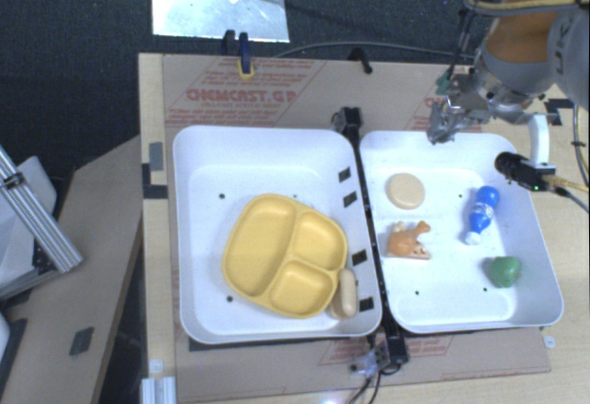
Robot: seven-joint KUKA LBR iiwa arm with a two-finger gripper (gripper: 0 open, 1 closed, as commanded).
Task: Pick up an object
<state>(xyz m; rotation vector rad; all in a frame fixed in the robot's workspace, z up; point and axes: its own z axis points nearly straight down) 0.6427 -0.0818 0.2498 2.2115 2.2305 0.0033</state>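
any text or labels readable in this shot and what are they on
"CHEMCAST GP": red print on the brown protective sheet under the bins, behind the left bin.
More red print of the same kind behind the right bin and along the sheet's front edge: too blurred or covered to read.
Blue and white bottle: no label that can be read.

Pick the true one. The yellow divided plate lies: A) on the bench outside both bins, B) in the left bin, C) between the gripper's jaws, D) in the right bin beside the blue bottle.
B: the yellow divided plate lies flat in the left bin, across the divider from the blue bottle.
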